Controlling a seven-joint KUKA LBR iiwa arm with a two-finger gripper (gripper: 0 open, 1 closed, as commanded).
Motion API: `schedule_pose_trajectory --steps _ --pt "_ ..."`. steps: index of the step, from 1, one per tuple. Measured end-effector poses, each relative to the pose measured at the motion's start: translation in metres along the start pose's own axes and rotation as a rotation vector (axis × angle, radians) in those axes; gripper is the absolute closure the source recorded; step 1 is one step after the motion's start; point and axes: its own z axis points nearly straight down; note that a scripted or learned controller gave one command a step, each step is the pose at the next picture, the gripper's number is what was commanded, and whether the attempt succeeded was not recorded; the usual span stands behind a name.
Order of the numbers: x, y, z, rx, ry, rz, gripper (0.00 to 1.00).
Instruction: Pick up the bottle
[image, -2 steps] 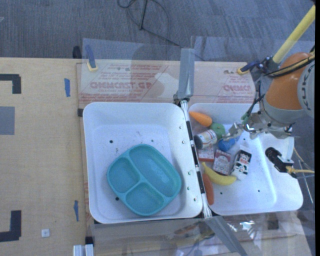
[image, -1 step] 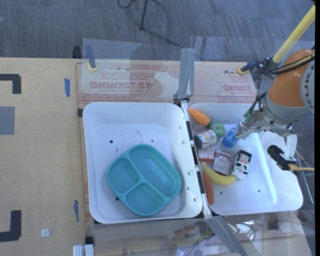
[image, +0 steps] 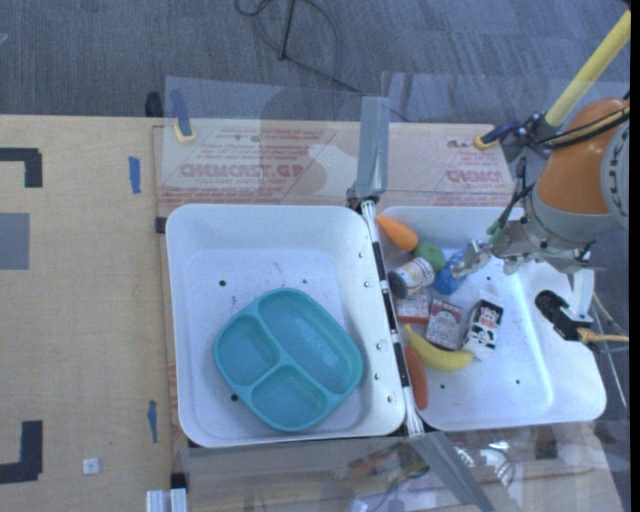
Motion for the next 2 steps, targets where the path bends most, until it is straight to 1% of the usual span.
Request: schedule_pose_trajectory --steps 1,2 --pt "0.034 0.019 0.015 -0.015 -0.010 -0.287 0.00" --pt "0.058 0.020 0.029 0.007 0.003 -0.530 0.00"
